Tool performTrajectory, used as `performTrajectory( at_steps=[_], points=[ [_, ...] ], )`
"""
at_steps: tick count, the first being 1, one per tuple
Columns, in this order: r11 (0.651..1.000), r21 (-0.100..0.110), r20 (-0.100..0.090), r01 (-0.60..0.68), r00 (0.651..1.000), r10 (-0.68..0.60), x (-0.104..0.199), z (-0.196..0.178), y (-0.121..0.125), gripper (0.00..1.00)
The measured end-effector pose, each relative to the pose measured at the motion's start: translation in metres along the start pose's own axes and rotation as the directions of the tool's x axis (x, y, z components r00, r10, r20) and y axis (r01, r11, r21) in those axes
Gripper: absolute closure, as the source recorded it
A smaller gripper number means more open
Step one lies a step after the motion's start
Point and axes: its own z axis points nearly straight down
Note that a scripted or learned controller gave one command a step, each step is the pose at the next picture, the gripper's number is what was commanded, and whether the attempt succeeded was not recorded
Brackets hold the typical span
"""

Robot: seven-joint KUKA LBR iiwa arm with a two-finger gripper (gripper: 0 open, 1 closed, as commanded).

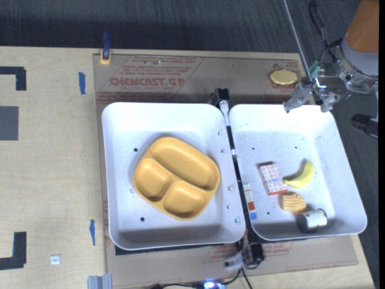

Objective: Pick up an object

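Claw (308,96) hangs over the far rim of the right bin (346,179), carrying nothing; whether it is released or clenched cannot be told at this angle. The arm enters from the right, orange band (364,26) above the wrist, wrist held high and tilted toward the bin. Candidate objects lie near the bin's near side, well apart from the claw: a banana (301,174), a red-and-white packet (271,178) just beside it, a ridged tan snack piece (293,203) and a small grey cylinder (312,219). All judged light; the banana looks slick and curved, best taken across its middle. The left bin (117,179) holds a yellow divided tray (174,177). No pick accomplished yet.
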Motion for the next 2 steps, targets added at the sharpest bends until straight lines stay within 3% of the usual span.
performTrajectory(
  at_steps=[1, 2],
  points=[
    [1.000, -0.002, 0.001, -0.001, 1.000, 0.001, -0.008, 0.193, 0.009, 0.00],
    [1.000, -0.001, 0.000, -0.002, 1.000, 0.002, 0.010, 0.196, -0.059, 0.00]
  ],
)
